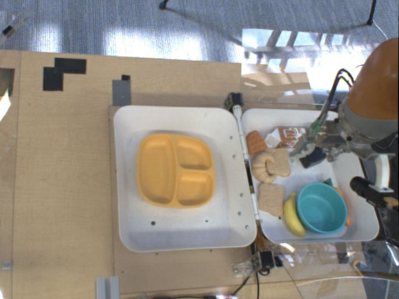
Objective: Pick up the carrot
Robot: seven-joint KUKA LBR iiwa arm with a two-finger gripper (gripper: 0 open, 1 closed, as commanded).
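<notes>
The arm point(374, 98) reaches in over the right bin point(365, 229), its gripper point(310, 149) (jaw state: cannot tell) hanging above the bin's far half, apart from the carrot point(345, 205).

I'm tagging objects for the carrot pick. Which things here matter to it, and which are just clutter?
Job in hand: carrot, seemingly the orange sliver at the teal bowl's right rim; gripper, over the right bin.

Lying about: teal bowl; banana; toast slice; pastry ring; yellow divided plate in the left bin.
</notes>
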